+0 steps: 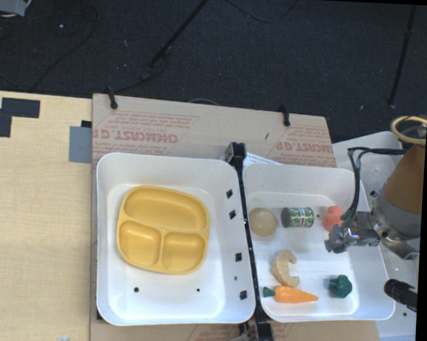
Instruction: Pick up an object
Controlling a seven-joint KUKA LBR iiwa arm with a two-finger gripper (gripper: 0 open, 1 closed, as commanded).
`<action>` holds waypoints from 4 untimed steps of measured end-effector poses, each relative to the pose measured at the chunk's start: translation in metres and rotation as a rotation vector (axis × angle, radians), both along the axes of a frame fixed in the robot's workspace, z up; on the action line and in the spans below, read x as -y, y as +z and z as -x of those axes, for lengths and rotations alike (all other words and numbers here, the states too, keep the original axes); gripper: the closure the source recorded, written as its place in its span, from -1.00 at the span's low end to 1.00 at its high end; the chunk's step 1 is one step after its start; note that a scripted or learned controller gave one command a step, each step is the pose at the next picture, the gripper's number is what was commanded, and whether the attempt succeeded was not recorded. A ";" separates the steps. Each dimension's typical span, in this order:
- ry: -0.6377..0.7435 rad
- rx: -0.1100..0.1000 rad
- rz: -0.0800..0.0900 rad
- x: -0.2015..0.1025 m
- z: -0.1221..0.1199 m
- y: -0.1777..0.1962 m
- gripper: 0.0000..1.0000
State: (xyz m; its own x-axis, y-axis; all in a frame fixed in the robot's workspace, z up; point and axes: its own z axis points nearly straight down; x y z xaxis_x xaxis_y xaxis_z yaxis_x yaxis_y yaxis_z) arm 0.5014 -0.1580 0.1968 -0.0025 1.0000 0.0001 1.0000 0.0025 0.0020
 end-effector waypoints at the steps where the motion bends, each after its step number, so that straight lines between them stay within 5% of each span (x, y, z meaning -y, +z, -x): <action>1: -0.001 0.000 0.001 0.008 -0.007 0.049 1.00; 4: 0.002 -0.004 -0.001 -0.127 -0.078 0.020 1.00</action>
State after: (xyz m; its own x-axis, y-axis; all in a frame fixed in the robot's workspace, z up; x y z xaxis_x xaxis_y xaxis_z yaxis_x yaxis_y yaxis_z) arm 0.5797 -0.0306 0.2169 -0.0045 1.0000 0.0012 1.0000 0.0045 -0.0017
